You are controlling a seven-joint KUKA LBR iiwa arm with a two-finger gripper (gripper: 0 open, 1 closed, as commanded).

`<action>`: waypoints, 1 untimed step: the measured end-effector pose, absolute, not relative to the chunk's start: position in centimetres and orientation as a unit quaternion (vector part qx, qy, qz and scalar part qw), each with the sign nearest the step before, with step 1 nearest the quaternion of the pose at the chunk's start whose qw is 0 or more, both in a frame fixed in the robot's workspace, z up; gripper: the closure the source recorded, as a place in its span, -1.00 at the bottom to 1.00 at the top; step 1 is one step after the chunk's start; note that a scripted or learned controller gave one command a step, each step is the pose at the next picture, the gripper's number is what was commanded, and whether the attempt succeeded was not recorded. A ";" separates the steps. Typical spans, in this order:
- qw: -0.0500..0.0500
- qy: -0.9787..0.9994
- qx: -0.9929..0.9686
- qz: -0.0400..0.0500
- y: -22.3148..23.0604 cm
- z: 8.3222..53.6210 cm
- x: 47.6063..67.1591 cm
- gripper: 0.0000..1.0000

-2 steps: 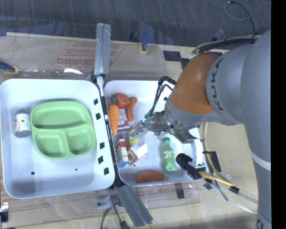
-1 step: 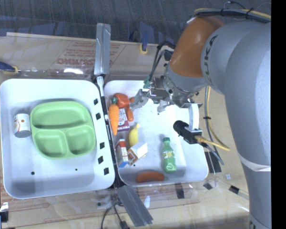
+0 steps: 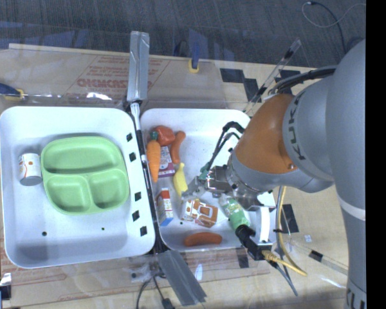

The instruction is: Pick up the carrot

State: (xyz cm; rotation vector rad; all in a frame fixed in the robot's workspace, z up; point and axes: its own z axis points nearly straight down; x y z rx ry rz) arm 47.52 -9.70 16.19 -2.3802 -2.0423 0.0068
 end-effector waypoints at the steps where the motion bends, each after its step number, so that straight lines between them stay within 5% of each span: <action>1: 0.003 -0.653 -0.757 0.003 -9.7 17.1 47.6 1.00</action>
